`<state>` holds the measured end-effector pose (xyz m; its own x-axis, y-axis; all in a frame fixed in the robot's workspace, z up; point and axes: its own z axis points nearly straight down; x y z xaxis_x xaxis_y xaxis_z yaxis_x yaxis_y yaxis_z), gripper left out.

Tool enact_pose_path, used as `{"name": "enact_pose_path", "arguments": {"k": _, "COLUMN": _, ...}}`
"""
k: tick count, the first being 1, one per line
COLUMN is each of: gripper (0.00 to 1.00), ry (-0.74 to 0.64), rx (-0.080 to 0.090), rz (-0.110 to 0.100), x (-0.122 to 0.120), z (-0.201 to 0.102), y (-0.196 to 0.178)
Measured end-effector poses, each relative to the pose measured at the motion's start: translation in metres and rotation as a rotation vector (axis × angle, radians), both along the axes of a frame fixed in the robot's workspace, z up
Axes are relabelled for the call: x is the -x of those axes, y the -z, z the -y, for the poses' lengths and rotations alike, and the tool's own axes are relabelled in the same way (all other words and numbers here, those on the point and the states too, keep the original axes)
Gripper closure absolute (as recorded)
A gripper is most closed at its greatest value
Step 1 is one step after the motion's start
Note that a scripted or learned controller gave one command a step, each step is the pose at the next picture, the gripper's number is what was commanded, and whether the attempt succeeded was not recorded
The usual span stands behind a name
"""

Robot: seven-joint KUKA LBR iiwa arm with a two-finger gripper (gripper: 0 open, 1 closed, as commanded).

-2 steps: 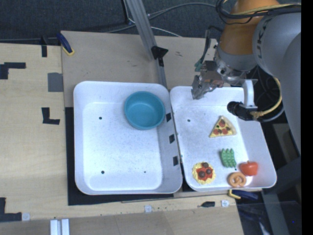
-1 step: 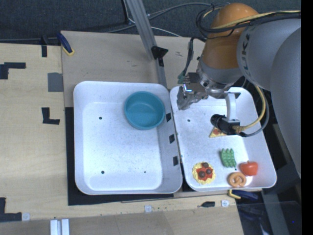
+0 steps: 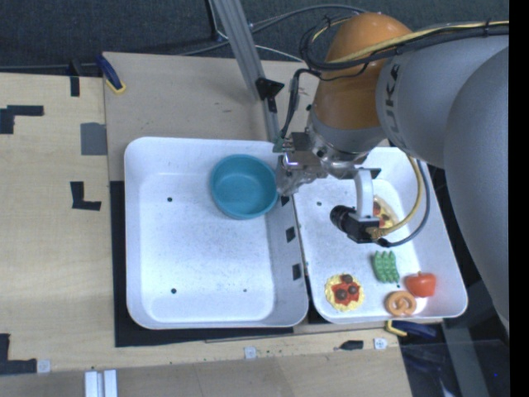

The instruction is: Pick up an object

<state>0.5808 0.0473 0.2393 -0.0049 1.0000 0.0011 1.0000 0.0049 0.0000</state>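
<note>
Blue bowl [image 3: 243, 186] in left bin [image 3: 157, 246]; 4 toy foods in right bin [image 3: 442, 296].

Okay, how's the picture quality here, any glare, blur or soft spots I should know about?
In the camera view, light is even and shadows soft; the left bin is bright but keeps its speckle; the blue bowl is fairly sharp; the grey arm, close to the lens, looks soft; the small toy foods are slightly fuzzy.
</note>
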Motion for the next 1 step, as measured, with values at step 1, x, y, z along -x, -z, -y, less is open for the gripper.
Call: {"name": "enact_pose_path", "arguments": {"k": 1, "gripper": 1.00, "ry": 0.000, "rx": 0.000, "rz": -0.001, "x": 0.0245, "z": -0.0462, "y": -0.0033}}
